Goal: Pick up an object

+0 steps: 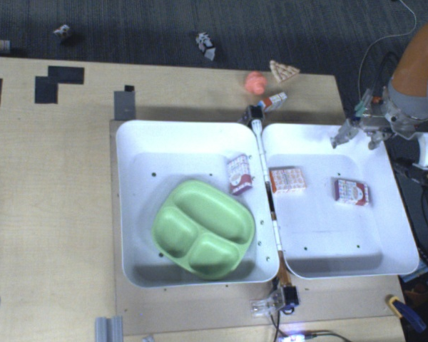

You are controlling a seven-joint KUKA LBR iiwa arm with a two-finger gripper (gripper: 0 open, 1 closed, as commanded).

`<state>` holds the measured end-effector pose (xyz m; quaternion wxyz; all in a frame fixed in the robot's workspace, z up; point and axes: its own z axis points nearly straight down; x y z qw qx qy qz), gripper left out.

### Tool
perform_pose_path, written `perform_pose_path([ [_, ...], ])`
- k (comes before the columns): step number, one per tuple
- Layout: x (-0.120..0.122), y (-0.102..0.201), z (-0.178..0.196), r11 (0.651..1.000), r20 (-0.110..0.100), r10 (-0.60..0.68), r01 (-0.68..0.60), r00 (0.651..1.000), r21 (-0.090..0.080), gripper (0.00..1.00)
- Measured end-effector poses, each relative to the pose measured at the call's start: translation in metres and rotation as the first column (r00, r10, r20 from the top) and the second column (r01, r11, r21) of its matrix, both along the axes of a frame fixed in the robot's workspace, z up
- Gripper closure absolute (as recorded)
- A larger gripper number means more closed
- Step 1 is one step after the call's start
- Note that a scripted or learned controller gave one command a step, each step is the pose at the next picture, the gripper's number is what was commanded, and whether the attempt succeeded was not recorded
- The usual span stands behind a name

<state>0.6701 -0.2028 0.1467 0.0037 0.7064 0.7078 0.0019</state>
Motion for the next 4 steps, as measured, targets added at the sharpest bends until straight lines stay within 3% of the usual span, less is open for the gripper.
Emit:
perform_pose_path([
  [1,-0.048,0.034,-0.061,1.0,-0.003,0.001,-0.001,1.0,0.002,0.0],
  [2,-0.017,-0.004,0.017,1.0,0.0,0.0,0.0,1.0,0.0,0.0],
  [3,-0.005,0.007,-0.061,1.0,-0.003,0.004,-0.004,1.0,0.002,0.0],
  [4,-0.047,-0.001,-0.061,1.0,-0.005,0.003,-0.003,1.0,0.006,0.0],
])
